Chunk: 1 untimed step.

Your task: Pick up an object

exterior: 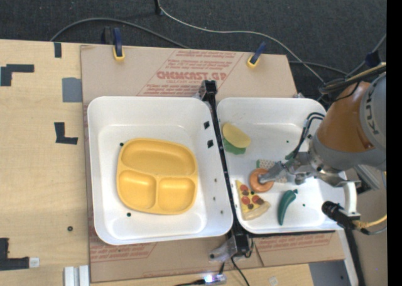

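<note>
The right bin holds a yellow-green taco-shaped toy at its upper left. A pizza slice toy and a green chili pepper lie near its front. An orange ring-shaped toy lies in the middle of the bin. My gripper reaches in from the right and sits right at the orange ring, its tip overlapping the ring's right side. The arm's orange band is above the bin's right edge.
The left bin holds a yellow three-compartment plate. A black divider clip sits between the bins at the back. Cardboard lies under both bins, with cables across the dark floor behind.
</note>
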### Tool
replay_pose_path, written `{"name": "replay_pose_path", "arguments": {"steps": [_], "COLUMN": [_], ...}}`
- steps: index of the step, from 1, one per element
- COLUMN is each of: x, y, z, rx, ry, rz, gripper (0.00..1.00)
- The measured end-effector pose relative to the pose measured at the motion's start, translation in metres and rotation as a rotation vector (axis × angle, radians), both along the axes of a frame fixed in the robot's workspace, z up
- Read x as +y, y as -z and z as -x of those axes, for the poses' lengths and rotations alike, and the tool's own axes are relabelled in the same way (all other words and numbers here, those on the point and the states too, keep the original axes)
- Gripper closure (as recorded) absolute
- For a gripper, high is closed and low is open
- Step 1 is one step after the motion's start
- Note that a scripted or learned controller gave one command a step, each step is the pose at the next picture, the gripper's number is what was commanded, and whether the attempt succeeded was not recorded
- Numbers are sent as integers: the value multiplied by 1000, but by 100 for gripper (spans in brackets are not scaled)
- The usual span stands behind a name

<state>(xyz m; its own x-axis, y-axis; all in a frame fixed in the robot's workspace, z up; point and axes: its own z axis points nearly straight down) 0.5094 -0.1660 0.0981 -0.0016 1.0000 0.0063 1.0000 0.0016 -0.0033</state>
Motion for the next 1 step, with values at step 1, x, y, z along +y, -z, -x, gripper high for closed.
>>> {"name": "replay_pose_path", "arguments": {"steps": [1], "x": [1], "y": [7], "z": [-4], "rx": [-10], "ry": [-1], "rz": [2], "gripper": [0]}}
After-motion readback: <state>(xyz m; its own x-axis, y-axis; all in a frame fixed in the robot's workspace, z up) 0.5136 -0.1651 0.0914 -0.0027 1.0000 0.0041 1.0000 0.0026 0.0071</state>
